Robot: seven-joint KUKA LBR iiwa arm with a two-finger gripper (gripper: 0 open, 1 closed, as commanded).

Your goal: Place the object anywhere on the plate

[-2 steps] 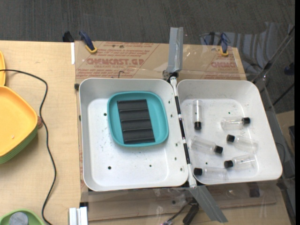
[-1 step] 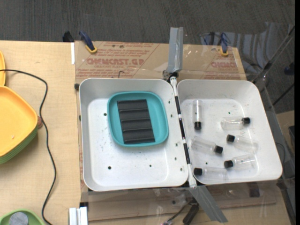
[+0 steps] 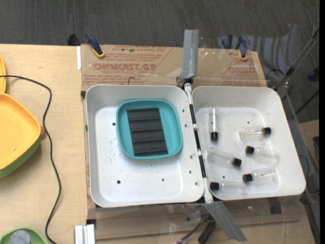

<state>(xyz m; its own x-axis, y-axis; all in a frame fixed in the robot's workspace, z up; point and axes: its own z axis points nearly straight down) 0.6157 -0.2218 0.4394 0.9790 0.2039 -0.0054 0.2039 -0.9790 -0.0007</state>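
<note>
You have 6 clear plastic tubes with black caps (image 3: 238, 149) scattered in the right-hand white bin (image 3: 287, 131), while the teal square plate with its dark ribbed insert (image 3: 149, 128) sits in the left-hand white bin (image 3: 101, 156). So any tube you pick must travel leftward across the divider between the bins (image 3: 195, 136). The tube nearest the plate (image 3: 214, 123) lies just beside that divider, long axis roughly front to back, cap toward the near edge. I cannot tell the pincer's state from here.
</note>
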